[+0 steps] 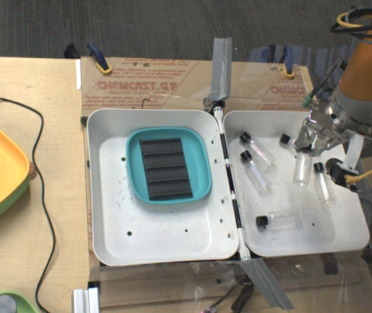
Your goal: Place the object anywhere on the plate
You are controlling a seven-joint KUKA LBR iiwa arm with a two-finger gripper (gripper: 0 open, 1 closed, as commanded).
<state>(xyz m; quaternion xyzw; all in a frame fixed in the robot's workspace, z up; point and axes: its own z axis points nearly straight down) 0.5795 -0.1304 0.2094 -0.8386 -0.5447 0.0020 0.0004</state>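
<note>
On the worktop (pixel 29 83) two shallow white bins sit side by side. The left bin (pixel 107 233) holds a teal plate (pixel 202 168) with a dark ribbed insert (pixel 166 168) lying across its middle. The right bin (pixel 342 237) holds several clear plastic vials with black caps, scattered and lying on their sides: two near the bin's left wall, one (pixel 258 150) angled above the other (pixel 253 171), one (pixel 280 222) low in the bin, and one (pixel 322 182) near the right side.

The arm (pixel 365 70) comes in from the right, its orange band above the wrist. The tool (pixel 305 145) hangs over the upper right part of the right bin, well apart from the plate. Just beneath it a clear vial (pixel 301 169) stands nearly upright, its top at the tool's tip. The vial seems to be pinched at its upper end, but the metal parts blur together there and I cannot tell whether the tool is clenched on it or released. A small black cap (pixel 285 137) lies just left of the tool.

Orange dishes (pixel 0 168) sit stacked at the worktop's left edge, with a black cable (pixel 41 175) running beside them.
</note>
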